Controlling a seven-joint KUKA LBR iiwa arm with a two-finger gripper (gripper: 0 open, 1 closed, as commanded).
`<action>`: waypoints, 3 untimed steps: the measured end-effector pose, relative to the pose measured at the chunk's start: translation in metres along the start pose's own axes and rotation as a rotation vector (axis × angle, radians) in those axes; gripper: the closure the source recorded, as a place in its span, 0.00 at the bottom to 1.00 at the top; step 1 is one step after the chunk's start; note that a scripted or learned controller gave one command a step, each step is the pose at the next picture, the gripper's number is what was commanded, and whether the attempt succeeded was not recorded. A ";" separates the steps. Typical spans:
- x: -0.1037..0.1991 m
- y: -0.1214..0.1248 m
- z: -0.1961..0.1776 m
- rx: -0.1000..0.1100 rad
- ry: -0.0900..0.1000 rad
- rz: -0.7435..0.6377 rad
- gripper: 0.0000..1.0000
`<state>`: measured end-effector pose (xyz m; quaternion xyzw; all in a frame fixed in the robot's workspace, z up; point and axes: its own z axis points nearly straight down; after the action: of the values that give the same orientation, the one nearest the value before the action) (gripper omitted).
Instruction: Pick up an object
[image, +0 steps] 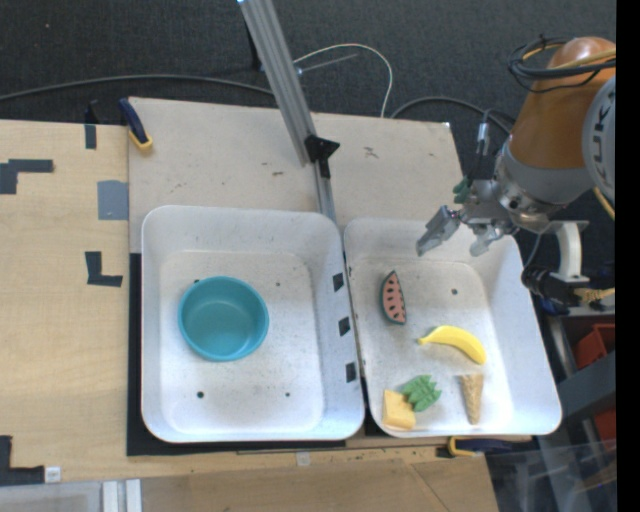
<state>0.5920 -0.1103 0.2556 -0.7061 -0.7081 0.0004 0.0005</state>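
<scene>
The right bin (520, 300) holds a watermelon slice (393, 297), a yellow banana (455, 342), a green leafy piece (422, 392), a yellow wedge (398, 411) and a cone-shaped piece (472, 396). My gripper (459, 237) hangs above the bin's far edge, well up from the toys. Its two grey fingers are spread apart with nothing between them. The watermelon slice lies below and to the left of it, the banana almost straight below in the view.
A teal bowl (224, 318) sits in the left bin (160, 240). A slanted metal pole (290, 90) crosses the back of the bench down to the wall between the bins. Cables run behind the bench.
</scene>
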 end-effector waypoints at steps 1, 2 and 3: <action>0.000 0.000 0.000 0.000 0.000 0.000 0.00; 0.002 0.009 0.053 0.006 0.000 0.001 0.00; 0.001 0.006 0.118 0.007 0.000 0.002 0.00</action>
<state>0.5980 -0.1090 0.1376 -0.7066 -0.7076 0.0029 0.0030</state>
